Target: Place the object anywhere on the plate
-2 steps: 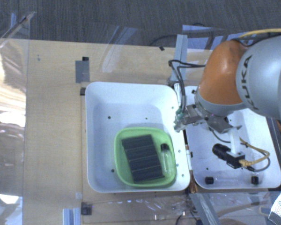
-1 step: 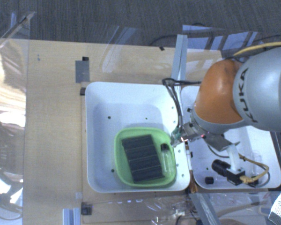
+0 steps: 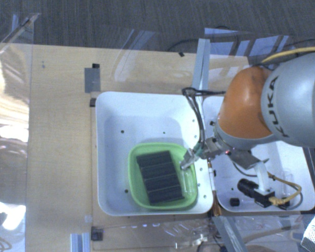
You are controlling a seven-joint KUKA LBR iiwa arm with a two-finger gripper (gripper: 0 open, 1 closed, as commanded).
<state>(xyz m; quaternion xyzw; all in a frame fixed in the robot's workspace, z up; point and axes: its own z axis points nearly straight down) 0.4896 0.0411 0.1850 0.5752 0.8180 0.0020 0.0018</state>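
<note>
Currently, gripper is hovering at right rim of green plate bearing black ridged block; its grip state is unclear

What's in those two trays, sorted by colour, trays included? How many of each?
White: 2, the left bin and the right bin
Green: 1, the plate
Black: 2, the ribbed block on the plate and a small piece in the right bin
Total: 5
</note>
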